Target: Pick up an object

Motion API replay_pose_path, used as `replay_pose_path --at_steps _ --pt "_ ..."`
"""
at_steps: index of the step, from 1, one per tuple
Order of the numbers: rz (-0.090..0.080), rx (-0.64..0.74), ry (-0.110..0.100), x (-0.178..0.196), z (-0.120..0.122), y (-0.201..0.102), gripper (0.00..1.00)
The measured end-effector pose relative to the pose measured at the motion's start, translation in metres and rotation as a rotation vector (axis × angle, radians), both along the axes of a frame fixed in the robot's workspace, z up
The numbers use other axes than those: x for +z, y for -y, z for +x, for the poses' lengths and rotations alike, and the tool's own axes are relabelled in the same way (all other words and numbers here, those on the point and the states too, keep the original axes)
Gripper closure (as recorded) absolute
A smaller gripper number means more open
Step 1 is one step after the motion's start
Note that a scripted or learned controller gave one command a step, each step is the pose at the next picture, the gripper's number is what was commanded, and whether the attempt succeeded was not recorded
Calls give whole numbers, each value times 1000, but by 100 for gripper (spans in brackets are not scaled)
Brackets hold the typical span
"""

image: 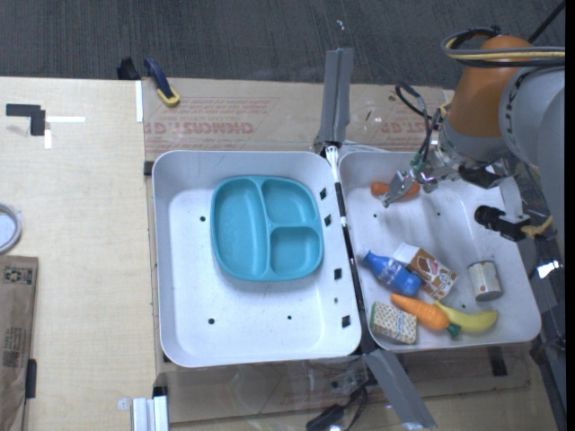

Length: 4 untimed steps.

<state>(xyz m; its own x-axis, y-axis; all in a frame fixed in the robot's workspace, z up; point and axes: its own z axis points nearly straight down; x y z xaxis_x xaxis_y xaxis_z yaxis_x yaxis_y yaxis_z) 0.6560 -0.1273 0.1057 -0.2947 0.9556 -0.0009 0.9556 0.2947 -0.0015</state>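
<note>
My gripper (pixel 402 189) is low over the back left corner of the right bin (pixel 449 209). A small orange-red object (pixel 381 189) lies right at its tip, partly hidden by it, and I cannot tell whether they touch. Toward the bin's front lie a blue bottle (pixel 393 273), a small brown and white carton (pixel 432 275), a metal can (pixel 485 280), a carrot (pixel 420 310), a banana (pixel 473 319) and a tan speckled block (pixel 395 323).
The left bin (pixel 180 285) holds a teal divided plate (pixel 267 227). A grey divider post (pixel 336 97) rises behind the seam between the bins. My arm's orange band (pixel 481 88) and grey wrist hang over the right bin's back right.
</note>
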Motion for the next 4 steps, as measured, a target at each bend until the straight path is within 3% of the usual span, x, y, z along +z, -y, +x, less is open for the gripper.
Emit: replay_pose_path --at_steps 1,2,3,4 --pt "-1 -1 -1 7 0 1 100" --pt "-1 -1 -2 7 0 1 0" --pt "-2 -2 -3 13 0 2 100" --pt "-2 -2 -3 13 0 2 0"
